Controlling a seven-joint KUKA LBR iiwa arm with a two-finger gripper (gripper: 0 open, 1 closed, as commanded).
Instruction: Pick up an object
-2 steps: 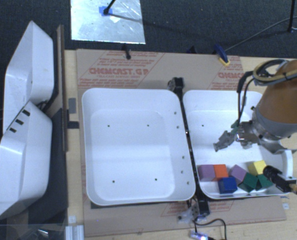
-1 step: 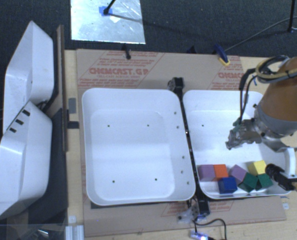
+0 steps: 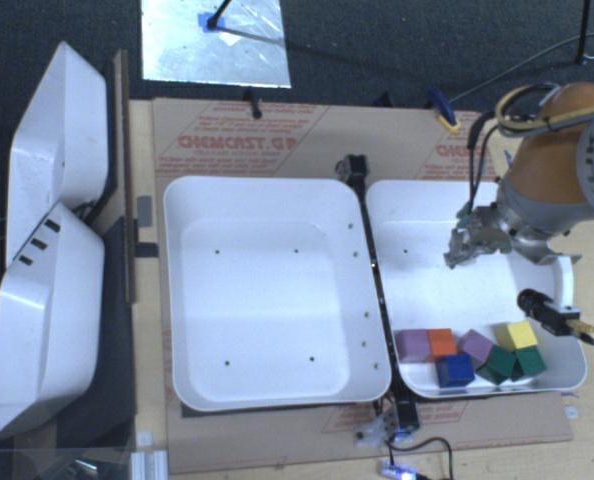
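My gripper [image 3: 461, 251] hangs over the right bin [image 3: 417, 230] — its opening I cannot tell, nothing visibly held. The blocks [image 3: 469, 354] sit clustered at the near edge, so the pick looks undone.

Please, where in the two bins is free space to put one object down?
The left bin has its whole floor free. In the right bin, the far part beside the gripper is free. Its near edge is crowded with the coloured blocks.

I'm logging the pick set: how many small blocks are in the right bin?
6, clustered along its near edge: pale purple block, orange block, blue block, second purple block, green block, yellow block. Others may hide beneath or behind.
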